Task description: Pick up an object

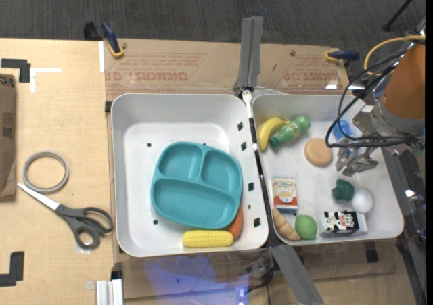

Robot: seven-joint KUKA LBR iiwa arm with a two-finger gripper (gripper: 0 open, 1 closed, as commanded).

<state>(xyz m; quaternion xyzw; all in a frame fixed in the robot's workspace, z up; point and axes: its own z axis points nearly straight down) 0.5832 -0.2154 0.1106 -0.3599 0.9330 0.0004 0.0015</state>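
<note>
Claw (356,161) hovering over the right bin's (385,232) three o'clock side, nothing seen between its fingers.

Whether it stands apart or together I cannot tell. Just below it, toward six o'clock, lie a dark green toy (343,191) and a white ball (362,201); a tan round piece (318,153) sits at its nine o'clock. By my judgement the pick is yet to be made: descent, closing and lift all remain.

Red print on the cardboard sheet (177,67) behind the bins, upside down and too blurred to read
</note>
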